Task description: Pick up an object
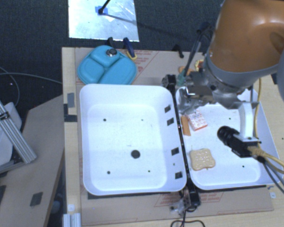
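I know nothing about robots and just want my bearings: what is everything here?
Left bin: one, white, on the bench.
Right bin: one, white, beside it.
Toast-shaped piece: one, tan, right bin, near its front.
Packet: one, white and red, right bin's far half.
Strip: one, orange, right bin, along the dividing wall.
Divided dish: one, blue, behind the left bin.
Sheet: one, silvery, beyond the bench.
Arm: one, grey with orange band, above the right bin.
Pincer: one, metallic, over the right bin's far left corner.
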You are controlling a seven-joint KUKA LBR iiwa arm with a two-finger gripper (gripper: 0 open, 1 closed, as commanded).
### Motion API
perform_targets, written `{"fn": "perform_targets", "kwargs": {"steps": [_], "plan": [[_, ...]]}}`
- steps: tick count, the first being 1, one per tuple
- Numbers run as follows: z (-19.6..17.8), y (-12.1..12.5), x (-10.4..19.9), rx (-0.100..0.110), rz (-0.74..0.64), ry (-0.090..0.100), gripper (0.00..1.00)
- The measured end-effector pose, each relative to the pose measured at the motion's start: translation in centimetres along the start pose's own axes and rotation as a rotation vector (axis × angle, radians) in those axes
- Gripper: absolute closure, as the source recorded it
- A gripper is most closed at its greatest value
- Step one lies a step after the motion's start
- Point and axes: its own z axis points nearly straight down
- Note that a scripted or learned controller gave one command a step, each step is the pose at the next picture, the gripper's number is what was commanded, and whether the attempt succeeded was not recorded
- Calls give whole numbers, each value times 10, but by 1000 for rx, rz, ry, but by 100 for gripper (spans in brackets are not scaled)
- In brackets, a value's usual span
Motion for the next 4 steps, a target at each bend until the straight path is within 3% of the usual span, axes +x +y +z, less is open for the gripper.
{"fn": "perform_targets", "kwargs": {"steps": [1,2,3,4], "plan": [[-46,0,-32,-2,5,0,100],[-45,0,-11,0,0,1,100],[-19,21,36,2,-2,0,100],[-31,21,35,-1,-6,1,100]]}}
